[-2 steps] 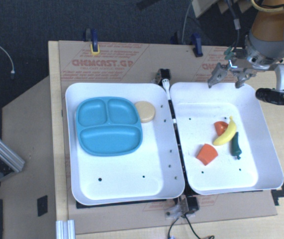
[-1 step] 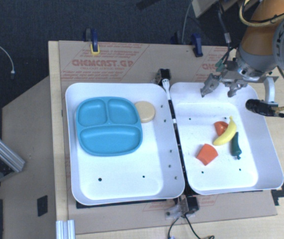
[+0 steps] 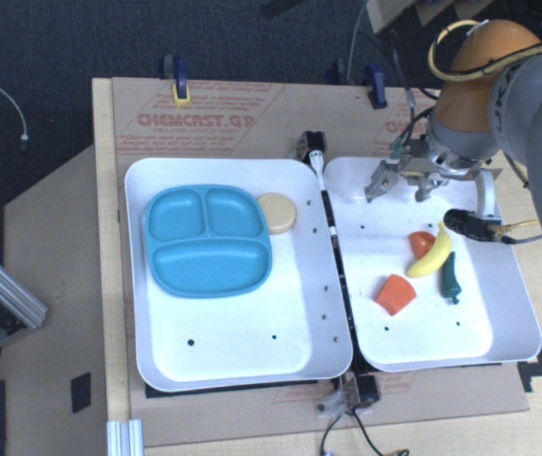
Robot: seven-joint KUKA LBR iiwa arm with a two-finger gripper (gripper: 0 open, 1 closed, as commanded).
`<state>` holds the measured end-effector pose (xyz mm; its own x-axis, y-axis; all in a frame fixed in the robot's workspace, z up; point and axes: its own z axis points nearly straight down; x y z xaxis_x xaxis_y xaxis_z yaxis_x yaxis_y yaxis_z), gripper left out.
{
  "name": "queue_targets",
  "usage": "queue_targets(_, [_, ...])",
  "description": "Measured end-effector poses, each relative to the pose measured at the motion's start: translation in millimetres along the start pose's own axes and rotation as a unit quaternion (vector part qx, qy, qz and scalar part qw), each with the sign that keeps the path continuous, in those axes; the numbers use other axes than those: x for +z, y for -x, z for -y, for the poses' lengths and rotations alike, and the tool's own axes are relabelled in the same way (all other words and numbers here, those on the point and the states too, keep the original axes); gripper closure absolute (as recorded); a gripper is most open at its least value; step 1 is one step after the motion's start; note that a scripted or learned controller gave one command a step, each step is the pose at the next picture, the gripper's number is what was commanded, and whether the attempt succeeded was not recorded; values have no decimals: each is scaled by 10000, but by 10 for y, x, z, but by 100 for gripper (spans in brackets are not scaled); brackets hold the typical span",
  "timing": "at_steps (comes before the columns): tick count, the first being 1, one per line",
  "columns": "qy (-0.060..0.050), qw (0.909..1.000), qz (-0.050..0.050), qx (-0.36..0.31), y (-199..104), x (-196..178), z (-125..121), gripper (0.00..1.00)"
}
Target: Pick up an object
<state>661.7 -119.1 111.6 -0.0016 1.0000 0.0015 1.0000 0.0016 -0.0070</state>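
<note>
Currently my gripper [image 3: 400, 181] hangs open, grasping nothing; the banana [image 3: 431, 256] lies just below-right of it, long axis diagonal.

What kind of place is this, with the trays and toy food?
Probably a robotics lab test bench. A grey arm with a claw hangs over two white bins, which hold a blue plate and toy food like a banana; loose cables run nearby.

arm [image 3: 513, 84] cut off at right edge, right bin [image 3: 460, 345] far corner hidden beneath it, red piece [image 3: 421, 243] half behind banana [image 3: 431, 257]
</note>
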Motion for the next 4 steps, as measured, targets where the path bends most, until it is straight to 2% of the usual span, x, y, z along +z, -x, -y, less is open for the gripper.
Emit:
queue_targets(1, [49,10000,12,-1,5,-160,-23,100])
queue_targets(4, [77,10000,22,10,132,-1578,19,100])
